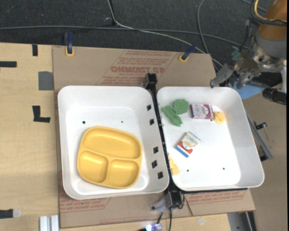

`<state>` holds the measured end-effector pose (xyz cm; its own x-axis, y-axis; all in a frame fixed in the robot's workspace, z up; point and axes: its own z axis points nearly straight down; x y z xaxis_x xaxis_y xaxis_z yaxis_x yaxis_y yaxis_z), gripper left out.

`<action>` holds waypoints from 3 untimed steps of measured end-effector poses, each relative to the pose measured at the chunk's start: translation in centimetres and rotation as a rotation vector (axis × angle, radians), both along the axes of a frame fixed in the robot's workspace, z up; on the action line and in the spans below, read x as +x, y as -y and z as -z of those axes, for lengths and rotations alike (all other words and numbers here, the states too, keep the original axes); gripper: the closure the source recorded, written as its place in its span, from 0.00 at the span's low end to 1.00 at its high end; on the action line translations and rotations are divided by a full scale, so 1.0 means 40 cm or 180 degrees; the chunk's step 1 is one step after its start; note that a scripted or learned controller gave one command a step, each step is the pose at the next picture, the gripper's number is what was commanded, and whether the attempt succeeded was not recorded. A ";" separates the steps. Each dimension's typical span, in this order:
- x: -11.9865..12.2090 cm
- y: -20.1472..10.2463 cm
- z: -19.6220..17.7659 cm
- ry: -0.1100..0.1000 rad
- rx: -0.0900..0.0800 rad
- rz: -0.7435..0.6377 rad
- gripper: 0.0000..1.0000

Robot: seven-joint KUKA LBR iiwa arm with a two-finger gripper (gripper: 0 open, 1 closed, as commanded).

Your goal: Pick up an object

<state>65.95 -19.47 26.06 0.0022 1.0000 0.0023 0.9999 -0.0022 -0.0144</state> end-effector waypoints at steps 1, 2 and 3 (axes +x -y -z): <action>0.006 -0.002 -0.022 0.0041 -0.0008 -0.0011 0.00; -0.004 0.014 0.130 0.0028 -0.0010 -0.0009 0.00; -0.008 0.027 0.241 0.0034 -0.0014 -0.0010 0.00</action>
<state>65.62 -20.54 16.43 -0.0009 1.0000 -0.0022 1.0000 0.0009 -0.0037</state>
